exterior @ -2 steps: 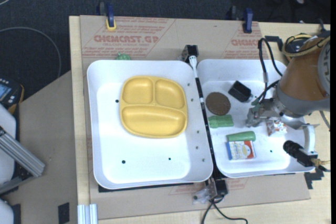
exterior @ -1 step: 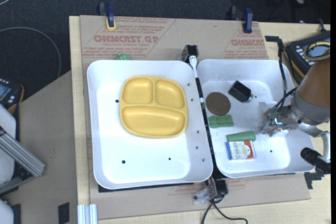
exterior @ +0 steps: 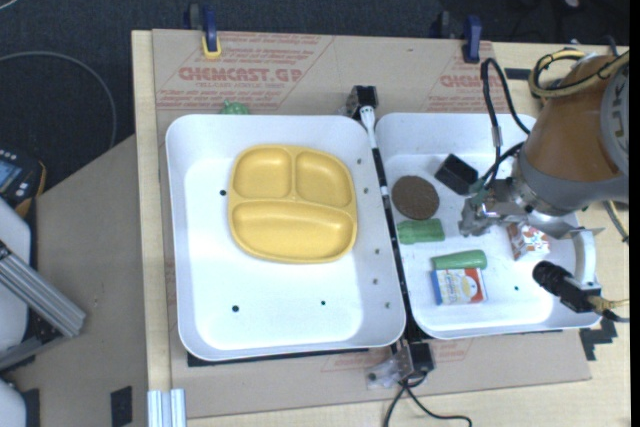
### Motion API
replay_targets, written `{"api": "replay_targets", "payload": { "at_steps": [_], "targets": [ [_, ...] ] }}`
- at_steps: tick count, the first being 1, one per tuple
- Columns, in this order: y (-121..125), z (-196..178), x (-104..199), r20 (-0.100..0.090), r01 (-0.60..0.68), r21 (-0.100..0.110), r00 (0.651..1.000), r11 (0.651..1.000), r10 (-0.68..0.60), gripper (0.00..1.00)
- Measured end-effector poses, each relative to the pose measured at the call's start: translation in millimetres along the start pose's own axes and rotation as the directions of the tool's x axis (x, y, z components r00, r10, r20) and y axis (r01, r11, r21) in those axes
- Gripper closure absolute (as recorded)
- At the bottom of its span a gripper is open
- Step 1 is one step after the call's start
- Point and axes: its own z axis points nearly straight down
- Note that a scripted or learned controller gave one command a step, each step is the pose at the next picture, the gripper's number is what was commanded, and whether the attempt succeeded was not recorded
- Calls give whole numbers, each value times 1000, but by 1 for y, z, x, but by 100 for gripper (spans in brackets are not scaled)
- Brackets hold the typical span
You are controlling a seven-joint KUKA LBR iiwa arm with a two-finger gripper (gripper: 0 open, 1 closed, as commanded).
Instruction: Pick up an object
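The arm (exterior: pixel 570 140) is reaching in over the tabletop's (exterior: pixel 300 65) right edge, and its tool (exterior: pixel 482 217) is hanging low over the middle of the right bin (exterior: pixel 515 310). Whether the tool is open or closed cannot be told. The things to pick are lying around it in that bin. A black block (exterior: pixel 457 173) is sitting toward the far edge, just beside the tool. A brown disc (exterior: pixel 414 197) is lying near the bin's left edge, with a green block (exterior: pixel 420 232) just on its near side. A green pack (exterior: pixel 458 260) is lying on the near side of the tool, and a blue box (exterior: pixel 460 287) is sitting just beside that pack, toward the near edge. A red-and-white wrapper (exterior: pixel 527 240) is lying close to the tool on its right, partly covered by the wrist. In the left bin (exterior: pixel 200 245), a yellow plate (exterior: pixel 293 203) is resting nearer the far edge.
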Motion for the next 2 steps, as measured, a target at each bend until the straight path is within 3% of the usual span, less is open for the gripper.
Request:
{"api": "replay_targets", "payload": {
  "at_steps": [1, 2],
  "targets": [
    [7, 27, -99, -4, -12, 3, 1000, 1000, 12, 100],
    [3, -21, -44, 2, -3, 1, 1000, 1000, 3, 100]
  ]
}}
